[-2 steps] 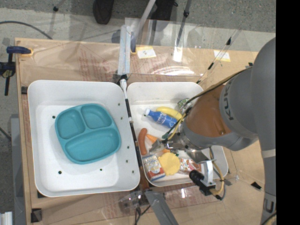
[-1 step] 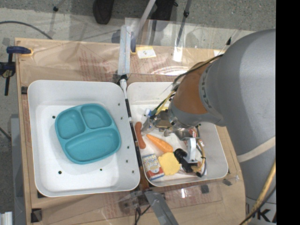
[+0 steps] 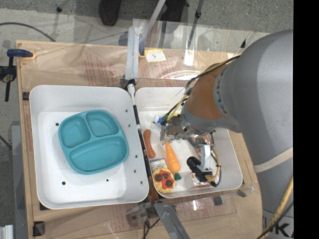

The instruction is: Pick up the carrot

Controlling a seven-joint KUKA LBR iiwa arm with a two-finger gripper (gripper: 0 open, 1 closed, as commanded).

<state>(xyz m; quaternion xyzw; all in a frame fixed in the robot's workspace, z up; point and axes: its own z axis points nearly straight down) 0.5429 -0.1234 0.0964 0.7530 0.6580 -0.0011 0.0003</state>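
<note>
The carrot (image 3: 172,157) is a small orange cone lying in the right bin (image 3: 230,159), near its middle, with its narrow end pointing away from the front edge. My gripper (image 3: 185,142) hangs low over the right bin, directly beside and partly above the carrot's upper end. The grey arm and its orange band (image 3: 203,101) cover the bin's right half. Nothing visibly lifts the carrot, and it rests on the bin floor.
A reddish sausage (image 3: 149,143) lies left of the carrot by the divider. A toy pizza slice (image 3: 164,179) sits at the front of the right bin. A small brownish item (image 3: 202,180) lies front right. The left bin (image 3: 40,133) holds a teal divided plate (image 3: 93,141).
</note>
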